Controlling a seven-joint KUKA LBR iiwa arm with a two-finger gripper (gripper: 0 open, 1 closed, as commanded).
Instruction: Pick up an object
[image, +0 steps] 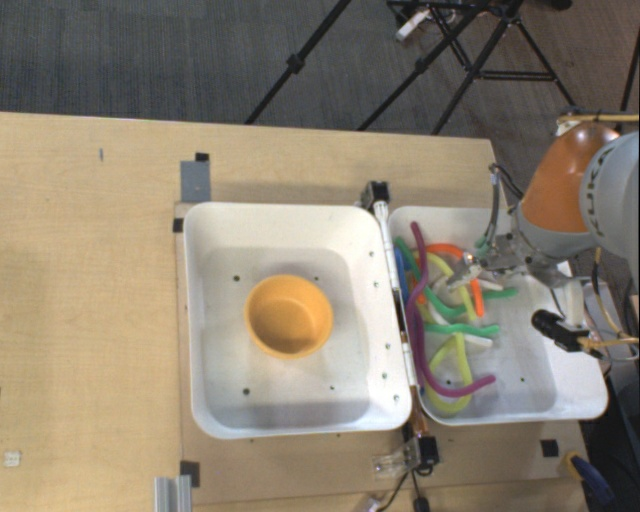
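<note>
— Right, where do we stand with the tool?

— We see it low in the right bin, down among the tangle of flexible strips — purple, green, yellow, orange and blue, all crossing over one another. Whether it is spread or closed we cannot tell; the wrist and the clutter hide that, and we see nothing clearly gripped.

— And what worries us from here?

— The strips overlap. If the tool closes on one, we judge it could drag a neighbour along, or the strip could slide out because it is thin and bends. The long purple strip runs right along the wall beside the divider, so a pull there might snag on the rim.

— Anything else we could pick?

— The orange bowl sits alone in the middle of the left bin, upright and well apart from the arm. It looks wide for a two-finger grasp, though that is only our guess.

— How is the arm posed?

— It reaches in from the right over the bench, its orange band above the bin's far corner, the wrist bent downward toward the upper part of the pile.
</note>
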